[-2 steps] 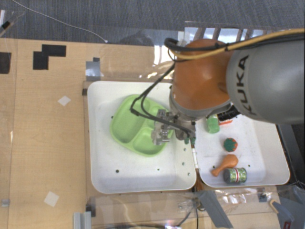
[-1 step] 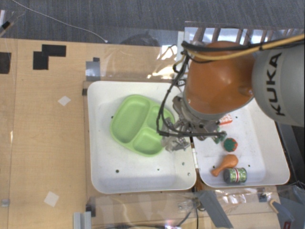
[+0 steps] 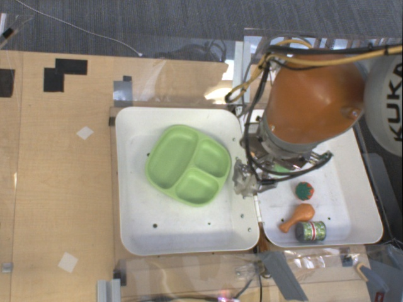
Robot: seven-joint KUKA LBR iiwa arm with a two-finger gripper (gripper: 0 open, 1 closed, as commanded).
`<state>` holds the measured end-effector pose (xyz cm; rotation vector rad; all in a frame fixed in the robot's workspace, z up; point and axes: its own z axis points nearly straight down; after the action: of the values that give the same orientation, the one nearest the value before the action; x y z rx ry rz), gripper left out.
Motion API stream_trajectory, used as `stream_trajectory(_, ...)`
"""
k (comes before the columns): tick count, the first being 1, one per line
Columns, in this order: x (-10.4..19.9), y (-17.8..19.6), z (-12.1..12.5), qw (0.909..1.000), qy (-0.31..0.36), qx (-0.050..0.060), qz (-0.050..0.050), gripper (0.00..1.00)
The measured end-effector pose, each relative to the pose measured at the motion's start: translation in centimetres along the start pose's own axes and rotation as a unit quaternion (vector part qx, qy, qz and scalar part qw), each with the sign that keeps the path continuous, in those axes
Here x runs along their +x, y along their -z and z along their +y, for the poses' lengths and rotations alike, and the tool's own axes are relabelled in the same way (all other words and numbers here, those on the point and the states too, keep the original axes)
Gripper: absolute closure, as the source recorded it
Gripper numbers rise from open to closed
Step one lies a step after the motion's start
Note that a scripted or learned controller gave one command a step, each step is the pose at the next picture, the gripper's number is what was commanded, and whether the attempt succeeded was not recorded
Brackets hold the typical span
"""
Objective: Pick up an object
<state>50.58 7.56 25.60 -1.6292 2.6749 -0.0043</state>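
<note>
My tool (image 3: 244, 180) low over divider between bins; cannot tell its state. Nothing seen held, pick not done. Green plate (image 3: 188, 164) in left bin (image 3: 135, 231). Ball (image 3: 305, 190), orange toy (image 3: 298, 216), can (image 3: 311, 231) in right bin (image 3: 368, 222), untouched.

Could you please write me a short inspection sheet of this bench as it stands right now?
Surface: pale wooden bench bearing two shallow white bins, left bin and right bin, side by side.
Job's things: green three-compartment plastic plate lying in the left bin; small red and green ball, orange drumstick-shaped toy and small green can on its side in the right bin.
Clutter: nothing seen.
Gripper: two-finger gripper over the rims where the bins meet; finger state unclear.
Cables: yellow and black cables looped at the arm; thin wire on the floor.
Surroundings: grey carpet; black markers on the bench.
</note>
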Motion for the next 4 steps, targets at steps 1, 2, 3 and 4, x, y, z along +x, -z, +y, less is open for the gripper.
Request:
stream_trajectory(1,2.0,5.3,0.8,0.9892,0.147,0.0,0.0,1.0)
stream_trajectory(2,3.0,-1.3,0.5,0.9037,0.428,-0.003,0.0,1.0)
stream_trajectory(3,1.2,-7.2,1.6,0.9758,0.219,-0.004,0.001,1.0)
stream_trajectory(4,0.1,2.6,1.8,0.9987,0.052,0.001,-0.001,1.0)
